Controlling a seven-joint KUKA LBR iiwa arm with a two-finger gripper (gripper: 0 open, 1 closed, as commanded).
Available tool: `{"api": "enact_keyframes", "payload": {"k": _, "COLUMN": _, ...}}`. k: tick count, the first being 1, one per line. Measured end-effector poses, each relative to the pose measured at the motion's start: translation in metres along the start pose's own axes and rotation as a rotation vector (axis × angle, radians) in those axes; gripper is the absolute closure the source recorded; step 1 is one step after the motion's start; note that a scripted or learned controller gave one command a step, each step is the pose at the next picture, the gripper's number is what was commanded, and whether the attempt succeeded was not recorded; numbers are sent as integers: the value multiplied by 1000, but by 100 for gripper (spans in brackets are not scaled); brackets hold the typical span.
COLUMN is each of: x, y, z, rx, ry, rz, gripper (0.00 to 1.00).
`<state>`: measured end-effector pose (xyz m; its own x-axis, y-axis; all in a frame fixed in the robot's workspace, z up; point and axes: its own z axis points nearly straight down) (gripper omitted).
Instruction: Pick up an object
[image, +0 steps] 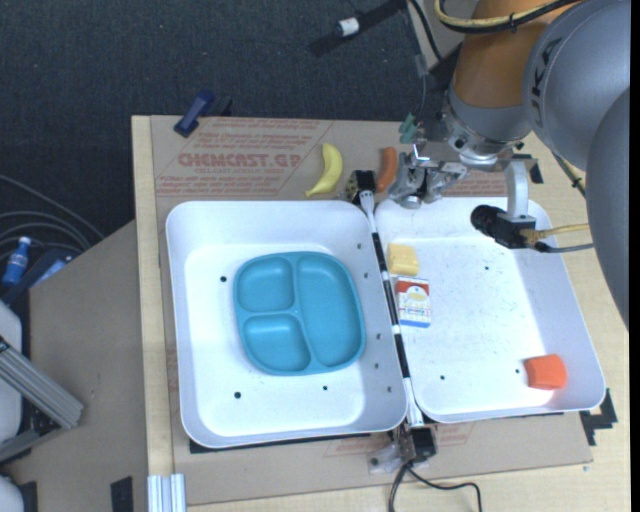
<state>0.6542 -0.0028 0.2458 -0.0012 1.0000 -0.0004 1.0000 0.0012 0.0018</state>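
Hovering at the right bin's (570, 300) far left corner, gripper (420, 185) grip unclear; yellow block (403, 259) looks light, stiff, pinch flat sides.

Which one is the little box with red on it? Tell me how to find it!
Look in the right white bin, along its left wall next to the divider. Below the yellow block lies the small flat box. It is white with a red picture and a blue lower edge, unlike the plain orange block far off in the corner.
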Motion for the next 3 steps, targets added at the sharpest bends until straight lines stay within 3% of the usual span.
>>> {"api": "enact_keyframes", "payload": {"k": 1, "x": 0, "y": 1, "z": -11, "rx": -3, "ry": -2, "rz": 0, "gripper": 100}}
{"api": "enact_keyframes", "payload": {"k": 2, "x": 30, "y": 13, "z": -11, "rx": -1, "ry": 0, "rz": 0, "gripper": 100}}
{"api": "enact_keyframes", "payload": {"k": 3, "x": 0, "y": 12, "z": -7, "rx": 4, "ry": 0, "rz": 2, "gripper": 100}}
